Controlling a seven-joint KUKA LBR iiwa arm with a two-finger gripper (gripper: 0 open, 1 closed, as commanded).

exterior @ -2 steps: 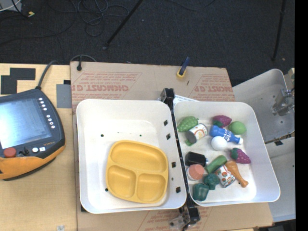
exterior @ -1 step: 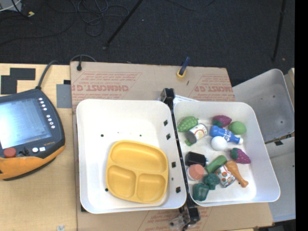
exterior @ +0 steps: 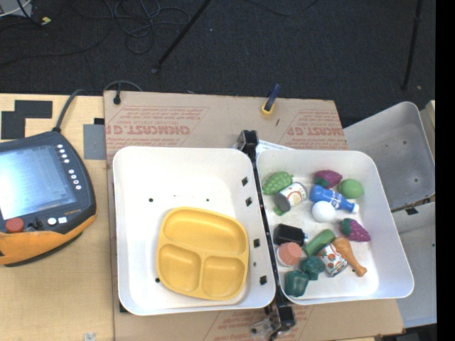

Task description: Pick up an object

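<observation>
Nearest to the camera, the yellow tray (exterior: 202,255) lies alone in the left bin (exterior: 142,183), and the small toys, such as the white ball (exterior: 322,210) and the orange carrot (exterior: 349,255), all rest in the right bin (exterior: 384,190). So I judge that nothing is picked up yet and the whole task is left. I cannot tell the state of the claw, or how the toys lie relative to it.
</observation>
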